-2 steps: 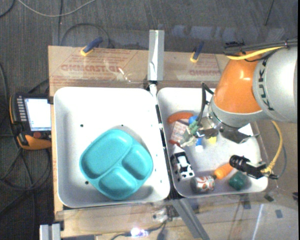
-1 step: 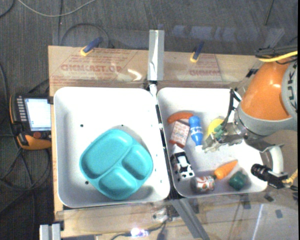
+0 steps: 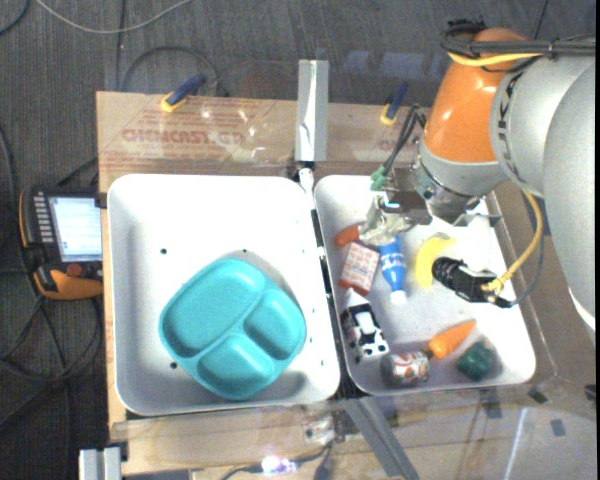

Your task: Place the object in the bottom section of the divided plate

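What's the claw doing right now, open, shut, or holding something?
Claw: cannot be told from this view. It sits low in the right bin, over the clutter by the blue-and-white tube.

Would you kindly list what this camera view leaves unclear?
- Gripper: fingers blurred against clutter, state unreadable.
- Blue bottle: top hidden beneath the gripper.
- Banana: partly covered by a black part.
- Arm: cut off by the right edge.
- Red packet: label too small to read.

Dark grey carpet (image 3: 130,28) crossed by loose cables (image 3: 70,13) surrounds a brown bench top (image 3: 195,133) with 2 clamps.
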